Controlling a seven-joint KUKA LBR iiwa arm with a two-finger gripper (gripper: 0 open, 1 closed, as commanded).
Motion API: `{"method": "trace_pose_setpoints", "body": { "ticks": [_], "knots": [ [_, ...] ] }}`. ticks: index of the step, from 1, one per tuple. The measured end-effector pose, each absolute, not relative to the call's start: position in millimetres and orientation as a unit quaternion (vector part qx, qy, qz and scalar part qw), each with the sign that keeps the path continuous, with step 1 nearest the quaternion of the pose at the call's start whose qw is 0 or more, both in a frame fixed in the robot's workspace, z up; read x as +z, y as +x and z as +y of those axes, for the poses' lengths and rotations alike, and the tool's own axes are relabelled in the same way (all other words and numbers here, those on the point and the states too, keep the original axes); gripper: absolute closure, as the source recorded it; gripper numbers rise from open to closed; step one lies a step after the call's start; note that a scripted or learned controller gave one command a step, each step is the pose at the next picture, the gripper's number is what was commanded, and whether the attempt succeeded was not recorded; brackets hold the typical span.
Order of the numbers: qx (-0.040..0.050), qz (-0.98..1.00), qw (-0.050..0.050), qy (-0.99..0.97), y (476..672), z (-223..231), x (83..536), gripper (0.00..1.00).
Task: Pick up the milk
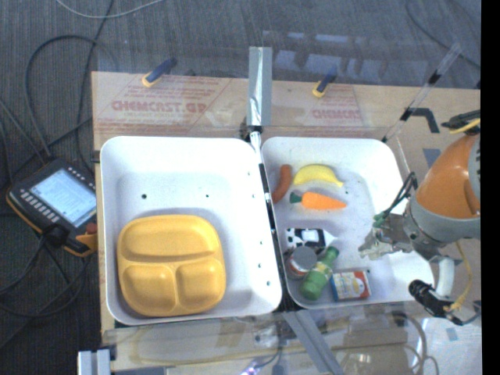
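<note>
The arm (449, 194) hangs with jaws, grip unclear, right of the milk (306, 237).

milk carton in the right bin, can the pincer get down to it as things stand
Probably yes. The milk carton lies with its top face exposed, and the pincer hangs to its right over bare bin floor. A can and a green bottle crowd its lower edge, so a grasp there looks tight.

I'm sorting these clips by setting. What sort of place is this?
Most likely a robotics lab bench, not a kitchen: two white bins are fixed to a board, a teach pendant lies on carpet with loose cables, and the food, like the carrot and milk, looks like toys.
</note>
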State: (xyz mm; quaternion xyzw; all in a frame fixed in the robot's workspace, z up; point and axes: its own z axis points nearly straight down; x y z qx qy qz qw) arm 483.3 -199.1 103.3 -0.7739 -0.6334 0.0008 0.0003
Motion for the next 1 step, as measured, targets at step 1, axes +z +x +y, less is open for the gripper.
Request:
{"method": "trace_pose_setpoints", "body": {
  "ticks": [1],
  "knots": [
    [0.0015, -0.626, -0.001, -0.78, 483.9, -183.3, 209.9, 1.0]
  ]
}}
